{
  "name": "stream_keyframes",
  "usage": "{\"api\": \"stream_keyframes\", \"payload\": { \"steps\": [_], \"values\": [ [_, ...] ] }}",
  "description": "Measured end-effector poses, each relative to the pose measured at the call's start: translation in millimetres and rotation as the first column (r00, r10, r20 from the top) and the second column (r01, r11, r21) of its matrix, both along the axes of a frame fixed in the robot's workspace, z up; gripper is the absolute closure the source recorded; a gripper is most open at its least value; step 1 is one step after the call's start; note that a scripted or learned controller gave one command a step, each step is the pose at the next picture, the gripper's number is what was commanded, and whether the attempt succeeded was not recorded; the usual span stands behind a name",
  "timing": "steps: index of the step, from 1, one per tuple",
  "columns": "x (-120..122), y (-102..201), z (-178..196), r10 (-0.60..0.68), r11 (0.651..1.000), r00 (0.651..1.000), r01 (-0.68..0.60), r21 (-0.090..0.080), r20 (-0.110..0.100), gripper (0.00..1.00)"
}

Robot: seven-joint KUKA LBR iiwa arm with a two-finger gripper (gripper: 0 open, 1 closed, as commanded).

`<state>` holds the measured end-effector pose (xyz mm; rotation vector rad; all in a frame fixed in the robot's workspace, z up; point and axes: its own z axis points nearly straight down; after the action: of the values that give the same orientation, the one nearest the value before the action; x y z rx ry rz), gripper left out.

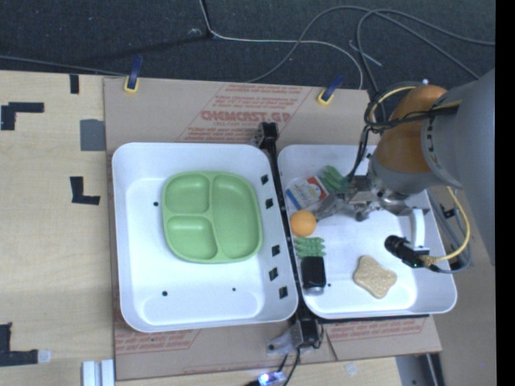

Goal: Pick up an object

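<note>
White plastic bins, two, stand side by side on the bench: the left bin (129, 215) holds one green divided plate (212, 217) of three compartments, lying flat at its middle. The right bin (438, 296) holds one orange ball (303, 223) at its left wall, one green leafy piece (309, 246) and one black block (313, 272) just nearer, one tan biscuit-shaped piece (375, 276) near the front, and one white-and-red packet (306, 190) with one green item (331, 178) farther back. One gripper (334, 205) hangs low beside the ball and packet; whether it is spread or closed cannot be told.
</note>
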<state>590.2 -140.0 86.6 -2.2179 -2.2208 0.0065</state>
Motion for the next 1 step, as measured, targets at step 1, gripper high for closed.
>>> {"api": "stream_keyframes", "payload": {
  "steps": [1],
  "values": [
    [0.9,0.8,13.4,0.002,1.000,1.000,-0.002,0.000,0.002,1.00]
  ]
}}
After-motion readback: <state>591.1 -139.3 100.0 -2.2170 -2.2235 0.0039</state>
